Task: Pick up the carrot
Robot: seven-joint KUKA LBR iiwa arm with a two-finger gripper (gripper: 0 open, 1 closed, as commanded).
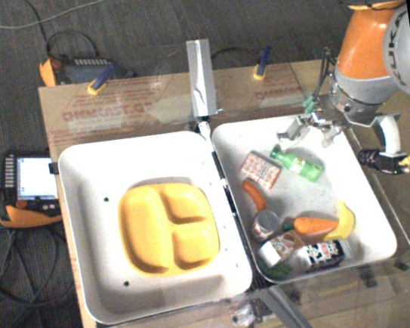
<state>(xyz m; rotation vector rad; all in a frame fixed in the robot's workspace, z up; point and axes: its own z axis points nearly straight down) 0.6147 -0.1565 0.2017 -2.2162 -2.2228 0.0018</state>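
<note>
Reaching for the carrot (315, 223): jaws (311, 125), spread open and empty, should travel toward 6 o'clock, descending clear of the banana (343, 221).

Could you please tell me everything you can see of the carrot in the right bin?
The carrot is a small orange piece with a smooth, plastic-like look, thick at its left end and tapering toward the right. It lies flat on the floor of the right bin, near the front, roughly crosswise. Its tapered end meets the yellow banana, and its thick end sits close to the small can. A milk carton lies just in front of it. The hand is apart from it, over the bin's far side.
</note>
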